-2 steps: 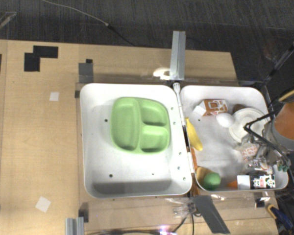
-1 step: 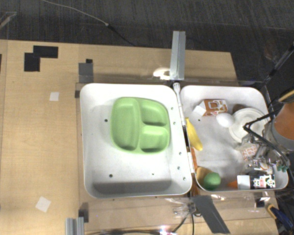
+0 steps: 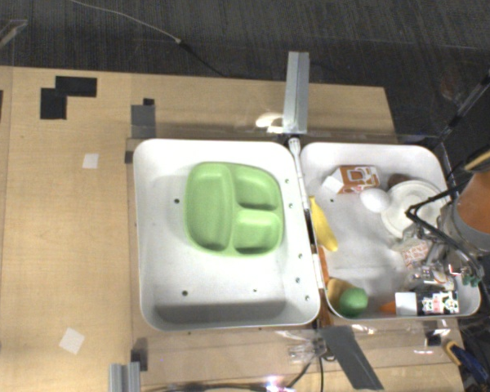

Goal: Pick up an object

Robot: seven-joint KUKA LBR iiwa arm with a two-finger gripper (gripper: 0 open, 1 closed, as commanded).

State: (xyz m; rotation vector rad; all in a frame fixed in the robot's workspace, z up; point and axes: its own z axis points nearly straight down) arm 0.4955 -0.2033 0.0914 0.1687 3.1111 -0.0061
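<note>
The right bin holds several small objects. A yellow banana lies along its left wall. A green ball rests in the near left corner. A brown-and-white packet lies at the back, with a white egg-shaped piece and a white cup just in front of it. My gripper hangs low over the bin's near right corner, beside a small white box. Its tip is tangled with cables and labels, so nothing shows clearly in its grasp. The arm's orange band sits at the right edge.
The left bin contains a green divided plate. A metal post stands behind the wall between the bins. The wooden bench stretches to the left, with black marks at its back left.
</note>
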